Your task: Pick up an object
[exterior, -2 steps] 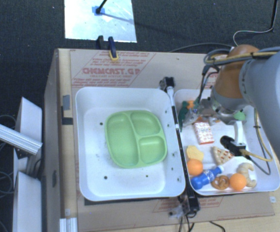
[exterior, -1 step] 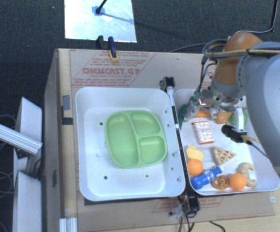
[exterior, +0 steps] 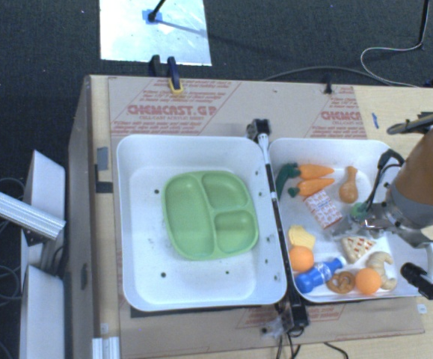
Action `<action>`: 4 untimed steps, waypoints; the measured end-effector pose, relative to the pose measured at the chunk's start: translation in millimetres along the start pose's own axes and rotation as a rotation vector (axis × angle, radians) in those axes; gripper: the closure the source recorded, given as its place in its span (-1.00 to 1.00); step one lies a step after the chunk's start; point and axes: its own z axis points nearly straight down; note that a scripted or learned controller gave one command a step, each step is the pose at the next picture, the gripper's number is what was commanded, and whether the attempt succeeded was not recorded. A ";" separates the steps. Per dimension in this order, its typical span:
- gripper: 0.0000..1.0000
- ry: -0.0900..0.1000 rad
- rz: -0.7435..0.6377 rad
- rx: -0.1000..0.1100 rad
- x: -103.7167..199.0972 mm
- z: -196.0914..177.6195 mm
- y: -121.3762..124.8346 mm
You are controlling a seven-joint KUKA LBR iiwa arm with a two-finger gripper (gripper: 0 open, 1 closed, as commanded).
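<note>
One pizza slice (exterior: pixel 358 247) just below pincer (exterior: pixel 363 219).

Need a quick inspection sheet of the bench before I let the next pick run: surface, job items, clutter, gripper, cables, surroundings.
Surface: bench with printed protective film, bearing two white bins side by side.
Job's things: right bin holds two carrots, drumstick, snack box, pizza slice, two oranges, blue bottle, pretzel.
Clutter: green divided plate in left bin.
Grippers: gripper low over right bin, near the pizza slice; finger state unclear.
Cables: one cable on the floor behind the bench.
Surroundings: dark carpet, reflective sheet.
</note>
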 end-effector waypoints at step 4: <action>1.00 0.004 -0.007 -0.005 112.5 -137.6 64.1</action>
